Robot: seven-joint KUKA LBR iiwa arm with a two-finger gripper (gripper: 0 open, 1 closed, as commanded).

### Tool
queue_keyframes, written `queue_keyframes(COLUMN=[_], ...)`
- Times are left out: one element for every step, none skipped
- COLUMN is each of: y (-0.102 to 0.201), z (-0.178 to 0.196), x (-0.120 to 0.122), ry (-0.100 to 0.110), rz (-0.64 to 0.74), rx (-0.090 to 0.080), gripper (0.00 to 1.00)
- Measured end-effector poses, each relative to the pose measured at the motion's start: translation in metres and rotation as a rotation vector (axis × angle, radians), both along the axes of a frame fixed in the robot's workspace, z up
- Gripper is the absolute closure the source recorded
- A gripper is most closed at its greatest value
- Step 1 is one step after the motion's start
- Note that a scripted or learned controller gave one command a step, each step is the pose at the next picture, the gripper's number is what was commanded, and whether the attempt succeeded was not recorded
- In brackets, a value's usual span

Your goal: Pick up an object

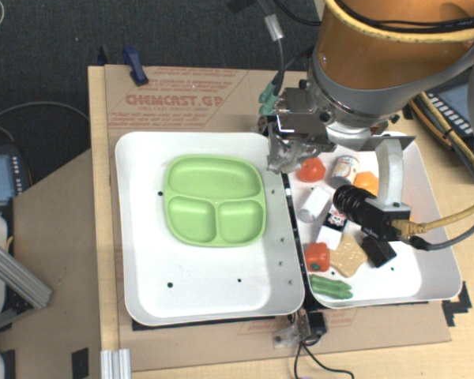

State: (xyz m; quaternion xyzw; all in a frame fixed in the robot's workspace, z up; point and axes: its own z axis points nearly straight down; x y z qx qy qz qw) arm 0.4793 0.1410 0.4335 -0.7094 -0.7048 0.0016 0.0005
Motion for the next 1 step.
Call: queue_keyframes(y=[-0.0369], z=[-0.0580], x=[-0.0005], ry=[0.005], rz=[0.000], rx=[-0.001], gripper=[1.00])
